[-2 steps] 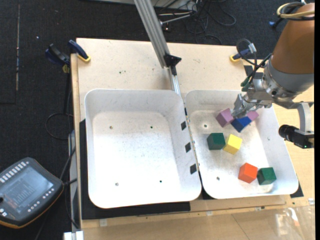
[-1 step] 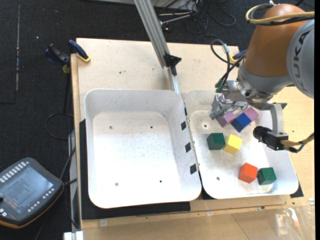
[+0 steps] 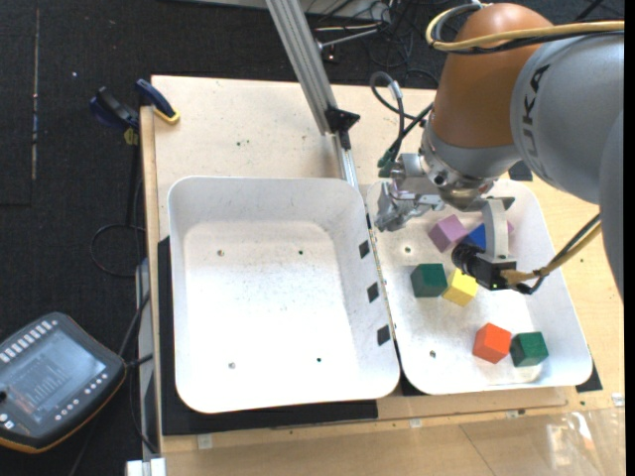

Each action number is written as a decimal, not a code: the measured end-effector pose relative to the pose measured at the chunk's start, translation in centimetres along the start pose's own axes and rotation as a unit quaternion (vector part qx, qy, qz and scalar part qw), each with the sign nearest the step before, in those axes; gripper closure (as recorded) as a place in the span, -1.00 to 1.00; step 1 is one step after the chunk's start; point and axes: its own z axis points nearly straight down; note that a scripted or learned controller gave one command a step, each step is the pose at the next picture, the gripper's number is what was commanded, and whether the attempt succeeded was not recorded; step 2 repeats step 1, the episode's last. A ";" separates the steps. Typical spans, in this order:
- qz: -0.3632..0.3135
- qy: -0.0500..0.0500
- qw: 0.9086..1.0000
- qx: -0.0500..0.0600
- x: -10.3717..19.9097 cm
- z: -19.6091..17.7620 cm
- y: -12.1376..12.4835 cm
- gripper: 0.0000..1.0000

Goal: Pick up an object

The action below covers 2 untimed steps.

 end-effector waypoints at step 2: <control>0.000 0.000 1.000 -0.001 5.8 0.0 1.0 1.00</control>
